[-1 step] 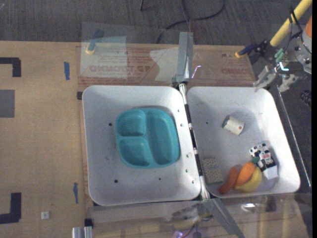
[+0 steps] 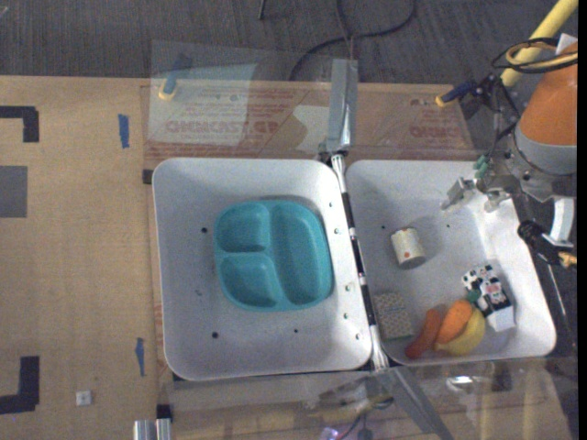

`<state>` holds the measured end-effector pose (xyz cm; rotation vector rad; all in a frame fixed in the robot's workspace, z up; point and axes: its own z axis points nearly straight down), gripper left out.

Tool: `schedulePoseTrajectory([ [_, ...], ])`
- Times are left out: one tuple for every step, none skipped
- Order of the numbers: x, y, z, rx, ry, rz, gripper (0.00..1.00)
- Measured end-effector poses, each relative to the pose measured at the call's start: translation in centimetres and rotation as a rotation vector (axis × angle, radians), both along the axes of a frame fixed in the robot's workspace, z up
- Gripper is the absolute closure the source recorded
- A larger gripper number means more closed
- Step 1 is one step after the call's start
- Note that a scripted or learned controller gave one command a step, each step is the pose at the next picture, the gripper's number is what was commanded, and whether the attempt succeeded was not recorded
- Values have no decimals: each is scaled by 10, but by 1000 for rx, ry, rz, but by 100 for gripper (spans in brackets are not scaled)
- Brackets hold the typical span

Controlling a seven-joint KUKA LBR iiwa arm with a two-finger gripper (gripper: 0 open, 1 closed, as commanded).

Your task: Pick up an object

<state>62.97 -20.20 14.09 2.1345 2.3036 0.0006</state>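
The right bin [image 2: 440, 177] holds several objects. A cream cylinder [image 2: 406, 246] lies near its middle. A grey mesh pad [image 2: 393, 313] sits at the front left. A red-orange carrot [image 2: 425, 333], an orange piece [image 2: 455, 322] and a yellow banana [image 2: 470, 335] cluster at the front. A black-and-white toy [image 2: 488, 293] lies next to them on the right. My gripper [image 2: 473, 193] hovers over the bin's far right corner, open, with nothing between its fingers. It is up and to the right of the cylinder, apart from it.
The left bin [image 2: 183, 273] holds a teal divided plate [image 2: 272, 254]. A metal divider [image 2: 353, 255] runs between the bins. Cables [image 2: 367, 12] and a yellow hose [image 2: 550, 21] lie behind the bins. Cardboard [image 2: 73, 246] covers the bench on the left.
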Motion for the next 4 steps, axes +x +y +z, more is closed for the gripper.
schedulePoseTrajectory([
  [-11,11,-46,-1,-3,61,0],
  [16,70,-52,-2,-10,165,0],
  [-53,91,-51,0,-7,217,0],
  [-109,76,-51,0,-11,251,0],
])
